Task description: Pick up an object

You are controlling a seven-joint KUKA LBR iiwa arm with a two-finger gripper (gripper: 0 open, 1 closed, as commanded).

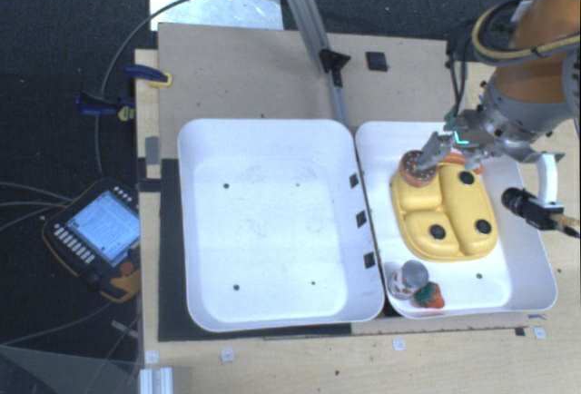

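A large yellow toy with black dots (448, 213) lies in the right bin (522, 283). A small brown round piece (417, 165) sits at the toy's upper left end. An orange bit (451, 159) shows just right of it, under the wrist. My gripper (437, 147) hangs over the far part of the right bin, its metal fingers reaching down toward the brown piece and the toy's top edge. A grey ball (413, 273) and a red and green piece (429, 295) lie in the bin's near left corner.
The left bin (195, 292) stands beside the right one, joined by black clips along the shared rim. A slanted metal pole (309, 11) rises behind the bins. A handheld pendant (95, 229) lies left of the bench.
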